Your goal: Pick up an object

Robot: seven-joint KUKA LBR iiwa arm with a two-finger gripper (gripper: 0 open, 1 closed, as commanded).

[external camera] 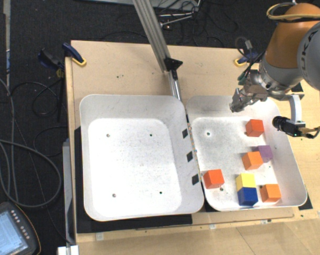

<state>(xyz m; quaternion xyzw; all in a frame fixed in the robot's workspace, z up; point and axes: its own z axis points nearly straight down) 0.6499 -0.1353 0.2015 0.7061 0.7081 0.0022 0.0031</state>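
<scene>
So all the candidates are sitting in the right bin (224, 122), in the lower right of the frame, which makes sense since that's the side the arm (293, 41) is reaching in from. There's an orange cube (254, 127) up near the top of that bin, another orange cube (252, 160) lower down with a small purple block (265, 152) touching its upper right corner, a third orange cube (213, 178) off on its own toward the bin's left side, and down at the bottom edge a yellow block (245, 181) butting up against a blue block (247, 196), with one more orange cube (270, 193) just beside them. The left bin (91, 142) is taking up the middle of the frame. The gripper (240, 102) is hanging over the upper edge of the right bin, up and to the left of that top orange cube, with nothing visibly between its tips, so my guess is it's lining up on that one as the nearest. Honestly the gripper end is a dark smudge from this angle, and I cannot tell whether it's spread apart or closed. The arm is also getting cut off at the upper right of the frame, and I can't say whether yellow is stacked on blue or just lying next to it.
</scene>
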